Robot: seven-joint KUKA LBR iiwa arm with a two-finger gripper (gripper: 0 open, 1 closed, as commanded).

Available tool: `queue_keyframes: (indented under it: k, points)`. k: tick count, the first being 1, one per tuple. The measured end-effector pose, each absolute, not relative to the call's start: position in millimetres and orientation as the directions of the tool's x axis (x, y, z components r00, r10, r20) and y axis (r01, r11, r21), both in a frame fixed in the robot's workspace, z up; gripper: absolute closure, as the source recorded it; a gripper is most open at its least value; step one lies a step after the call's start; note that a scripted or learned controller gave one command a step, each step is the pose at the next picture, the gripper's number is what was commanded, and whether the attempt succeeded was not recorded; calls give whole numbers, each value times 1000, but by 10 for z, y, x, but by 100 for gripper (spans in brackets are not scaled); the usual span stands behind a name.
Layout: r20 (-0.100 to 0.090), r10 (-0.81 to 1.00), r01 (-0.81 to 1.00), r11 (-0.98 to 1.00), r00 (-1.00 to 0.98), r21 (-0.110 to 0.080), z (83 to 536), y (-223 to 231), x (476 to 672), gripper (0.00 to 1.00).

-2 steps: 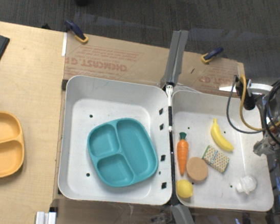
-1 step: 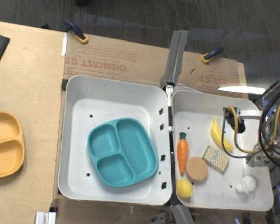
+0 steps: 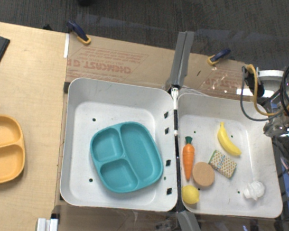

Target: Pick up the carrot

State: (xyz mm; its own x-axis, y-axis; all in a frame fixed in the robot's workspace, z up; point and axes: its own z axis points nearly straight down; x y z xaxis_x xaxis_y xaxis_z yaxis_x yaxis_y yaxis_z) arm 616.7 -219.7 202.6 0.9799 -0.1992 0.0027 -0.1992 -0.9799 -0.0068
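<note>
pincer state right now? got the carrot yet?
Pincer: at the right bin's far right edge, open or closed cannot be told. The orange toy carrot with a green top lies by the bin's left wall, not held.

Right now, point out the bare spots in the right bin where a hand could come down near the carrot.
Right bin: bare floor lies along the back wall above the carrot and left of the banana, and along the front wall between the lemon and the white object. It is crowded at the carrot, where the round cookie, cracker and lemon sit close.
</note>
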Motion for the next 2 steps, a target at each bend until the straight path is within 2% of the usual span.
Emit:
queue_keyframes:
  k: [1, 2]
  points:
    - [1, -316, -316, -949, 949, -9, 3330, -2214, 5633, 100]
    - [-3, -200, -200, -980, 980, -8, 2382, -2180, 5785, 100]
